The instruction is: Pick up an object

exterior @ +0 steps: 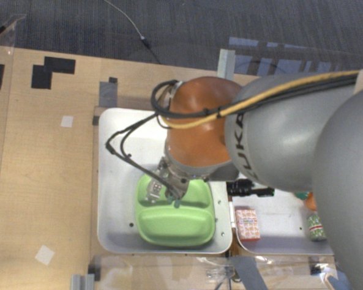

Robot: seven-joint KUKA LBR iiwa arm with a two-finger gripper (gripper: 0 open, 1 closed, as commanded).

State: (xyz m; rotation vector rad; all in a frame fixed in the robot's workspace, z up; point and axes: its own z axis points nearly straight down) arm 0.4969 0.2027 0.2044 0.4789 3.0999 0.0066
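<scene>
My jaws (169,194): over green plastic container (176,219) in left bin (115,168); opening cannot be told | container: light, stiff, slippery; grip its raised rim.

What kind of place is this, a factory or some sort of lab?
Probably a robotics lab test bench rather than a factory: a grey arm reaches over two shallow white bins on a wooden bench, with odd items like a green container and loose cables.

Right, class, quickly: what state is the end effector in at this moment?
End effector: down over the green container in the left bin; whether it grips anything cannot be told.
</scene>
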